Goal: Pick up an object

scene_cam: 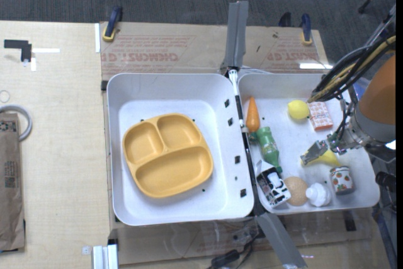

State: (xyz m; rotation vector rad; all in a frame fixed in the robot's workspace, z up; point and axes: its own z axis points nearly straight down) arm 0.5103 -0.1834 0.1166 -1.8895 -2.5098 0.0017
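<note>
The right bin (277, 88) holds several small objects. An orange carrot (252, 113) lies along its left wall, with a green bottle (269, 145) just below it. A yellow lemon (298, 110) and a small red-and-white box (320, 116) sit near the back. My gripper (313, 155) is low in the right half of this bin, and its tip is right against a yellow pointed object (330, 159). A small patterned can (340, 180) stands just below that. I cannot tell whether anything is gripped.
The left bin (119, 135) contains a yellow divided plate (167, 155). At the right bin's front lie a black-and-white pack (271, 184), a tan egg-shaped object (294, 191) and a white object (318, 194). A metal divider bar (237, 34) stands behind the bins.
</note>
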